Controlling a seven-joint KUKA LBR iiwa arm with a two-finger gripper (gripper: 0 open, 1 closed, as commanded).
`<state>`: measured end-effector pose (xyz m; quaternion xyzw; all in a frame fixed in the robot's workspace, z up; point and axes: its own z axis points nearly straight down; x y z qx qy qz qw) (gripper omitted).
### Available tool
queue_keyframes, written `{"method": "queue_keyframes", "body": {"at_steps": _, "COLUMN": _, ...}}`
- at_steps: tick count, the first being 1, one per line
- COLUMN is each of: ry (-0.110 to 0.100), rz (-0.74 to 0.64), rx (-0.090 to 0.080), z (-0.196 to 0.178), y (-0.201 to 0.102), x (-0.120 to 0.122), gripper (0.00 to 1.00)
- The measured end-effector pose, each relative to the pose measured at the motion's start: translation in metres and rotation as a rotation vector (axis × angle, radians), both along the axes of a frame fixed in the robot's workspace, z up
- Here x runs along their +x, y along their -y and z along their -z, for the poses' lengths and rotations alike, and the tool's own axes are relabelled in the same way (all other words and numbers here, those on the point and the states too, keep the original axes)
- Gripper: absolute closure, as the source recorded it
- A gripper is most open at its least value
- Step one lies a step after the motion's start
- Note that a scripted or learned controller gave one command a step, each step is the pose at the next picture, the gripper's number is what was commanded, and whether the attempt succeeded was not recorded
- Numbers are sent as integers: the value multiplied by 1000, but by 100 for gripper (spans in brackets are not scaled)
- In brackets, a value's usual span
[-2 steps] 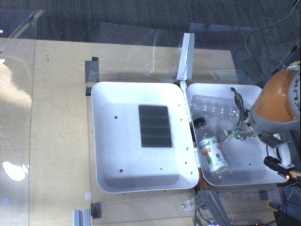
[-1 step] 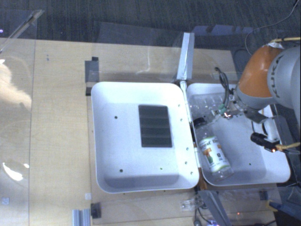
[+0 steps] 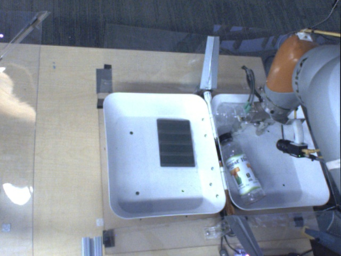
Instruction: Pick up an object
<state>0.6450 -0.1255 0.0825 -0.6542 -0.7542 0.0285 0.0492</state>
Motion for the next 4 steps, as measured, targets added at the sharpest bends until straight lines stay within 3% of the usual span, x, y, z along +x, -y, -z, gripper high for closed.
{"method": "queue_keyframes", "body": {"at_steps": 1, "ry": 3, "rz": -67, "rx": -14, "z": 0, "y": -4, "x": -2, "gripper": 0}}
{"method": "queue_keyframes", "body": {"at_steps": 2, "ry": 120, "rz": -194, "rx": -12, "z": -34, "y": 44, "x": -152, "gripper": 0}}
{"method": "queue_keyframes", "body": {"at_steps": 3, "ry": 124, "rz": -299, "rx": -8, "z": -136, "y": 13, "x": -155, "gripper": 0}}
{"method": "queue_keyframes", "body": {"at_steps": 4, "ry": 156, "rz": -443, "rx": -24, "z": -57, "y": 1, "x": -147, "gripper": 0}}
